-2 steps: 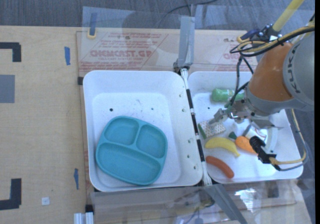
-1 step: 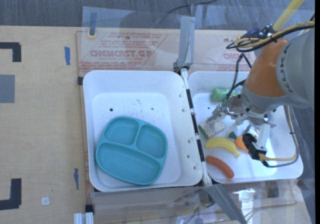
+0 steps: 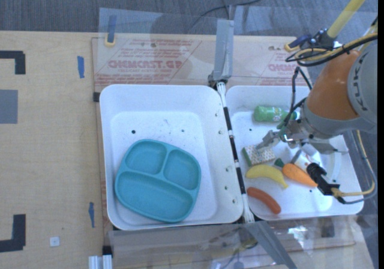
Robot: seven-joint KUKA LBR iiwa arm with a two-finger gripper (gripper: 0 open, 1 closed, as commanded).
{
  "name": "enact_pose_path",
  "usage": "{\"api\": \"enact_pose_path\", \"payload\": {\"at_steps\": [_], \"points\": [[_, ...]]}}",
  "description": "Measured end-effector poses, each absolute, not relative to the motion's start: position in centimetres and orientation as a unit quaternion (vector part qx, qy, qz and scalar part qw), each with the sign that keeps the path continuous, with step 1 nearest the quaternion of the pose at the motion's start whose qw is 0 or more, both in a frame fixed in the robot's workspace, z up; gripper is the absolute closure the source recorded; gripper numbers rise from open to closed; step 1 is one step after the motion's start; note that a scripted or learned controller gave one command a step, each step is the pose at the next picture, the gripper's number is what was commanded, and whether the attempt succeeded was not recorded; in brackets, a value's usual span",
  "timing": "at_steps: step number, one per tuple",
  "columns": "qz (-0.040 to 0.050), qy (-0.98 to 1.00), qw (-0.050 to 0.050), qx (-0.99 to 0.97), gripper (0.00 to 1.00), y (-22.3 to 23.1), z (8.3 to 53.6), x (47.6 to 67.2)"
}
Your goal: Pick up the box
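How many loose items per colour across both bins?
Teal: 1, divided plate
Green: 1, soft green item
Yellow: 1, banana
Orange: 1, carrot
Red: 1, sausage
Patterned: 1, box
Total: 6

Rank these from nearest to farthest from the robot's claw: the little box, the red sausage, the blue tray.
Measured from the gripper, in the camera view:
1. Box, just beside it, in the right bin.
2. Red sausage, at that bin's near edge.
3. Blue tray, across in the left bin.
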State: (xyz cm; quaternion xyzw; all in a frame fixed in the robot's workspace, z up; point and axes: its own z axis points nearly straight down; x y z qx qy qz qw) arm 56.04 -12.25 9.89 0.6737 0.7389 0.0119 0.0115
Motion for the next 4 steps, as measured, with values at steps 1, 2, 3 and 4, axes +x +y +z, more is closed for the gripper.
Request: {"api": "enact_pose_path", "payload": {"at_steps": [1, 2, 3, 4], "points": [[0.0053, 0.718, 0.01, 0.696, 0.0, -10.0, 9.6, 59.4], [0.0046, 0.724, 0.007, 0.69, 0.0, -9.7, 9.5, 61.1], [0.0092, 0.724, 0.01, 0.69, 1.0, -9.5, 10.8, 61.5], [0.009, 0.724, 0.01, 0.689, 0.0, -9.5, 10.8, 61.5]]}}
